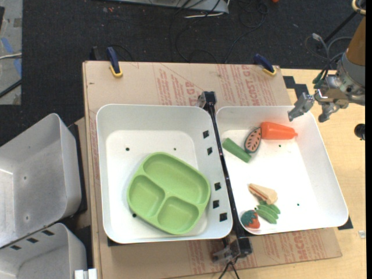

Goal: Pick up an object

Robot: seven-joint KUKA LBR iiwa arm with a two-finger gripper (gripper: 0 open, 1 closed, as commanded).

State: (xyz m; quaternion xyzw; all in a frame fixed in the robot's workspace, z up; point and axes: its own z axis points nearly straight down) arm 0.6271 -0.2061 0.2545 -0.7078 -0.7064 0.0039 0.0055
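Left bin [110, 156]: green divided tray [168, 193], nothing else. Right bin [325, 156]: green stick [236, 150], seed-patterned slice [253, 139], orange carrot [278, 131], sandwich wedge [263, 193], strawberry [250, 218], leafy piece [268, 212]. End effector [310, 109] hangs wide, holding nothing, over the bin's far right corner. Risk: carrot lies nearest, touching the slice; a descent could nudge both or clip the bin wall.

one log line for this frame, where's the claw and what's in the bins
claw: open, holding nothing, above right bin's far corner | nearest: carrot | left bin: green tray | pick: not started
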